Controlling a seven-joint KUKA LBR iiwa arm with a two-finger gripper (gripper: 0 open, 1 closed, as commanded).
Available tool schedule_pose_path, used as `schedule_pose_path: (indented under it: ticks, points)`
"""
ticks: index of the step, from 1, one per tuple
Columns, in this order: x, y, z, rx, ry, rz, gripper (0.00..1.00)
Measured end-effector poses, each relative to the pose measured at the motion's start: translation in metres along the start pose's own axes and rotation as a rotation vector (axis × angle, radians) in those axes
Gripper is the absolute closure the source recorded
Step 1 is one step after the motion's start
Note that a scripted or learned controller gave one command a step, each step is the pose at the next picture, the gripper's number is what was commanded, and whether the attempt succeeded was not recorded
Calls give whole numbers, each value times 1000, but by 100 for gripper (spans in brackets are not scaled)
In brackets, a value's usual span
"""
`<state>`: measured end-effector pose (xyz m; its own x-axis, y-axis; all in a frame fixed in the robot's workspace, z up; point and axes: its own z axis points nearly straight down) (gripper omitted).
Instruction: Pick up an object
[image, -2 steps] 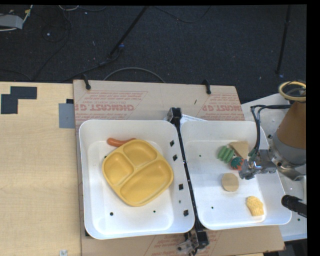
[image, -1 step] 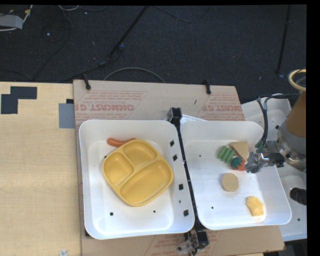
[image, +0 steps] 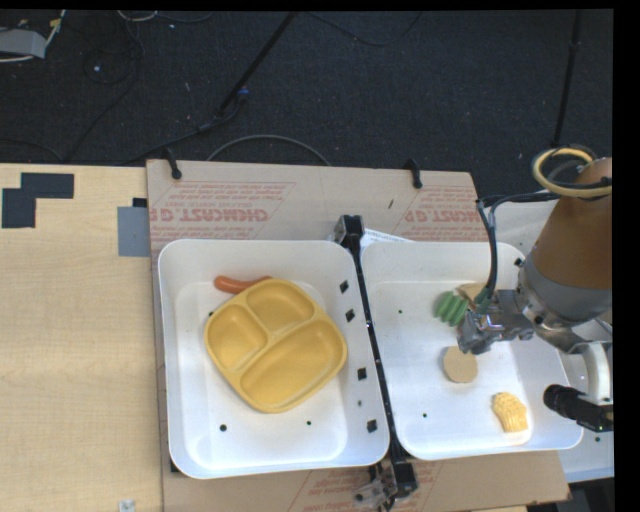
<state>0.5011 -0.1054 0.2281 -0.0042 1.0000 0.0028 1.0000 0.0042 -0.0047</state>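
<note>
A dark floor (image: 300, 80) crossed by loose black cables (image: 240, 95) is seen beyond the bench's far edge. The bench's left side is taken up by a pale wooden surface (image: 75, 350), and printed brown cardboard (image: 300, 205) is laid along the far edge.

The hand (image: 474, 334) hovers over a tan disc (image: 460, 367).

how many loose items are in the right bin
3: a green piece by the pincer, a tan disc just below it, a yellow corn near the front right corner. The arm may hide more.
</note>
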Motion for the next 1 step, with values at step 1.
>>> schedule_pose_path:
  ticks: [1]
  points:
    - [54,9,-5,-2,-1,-1,100]
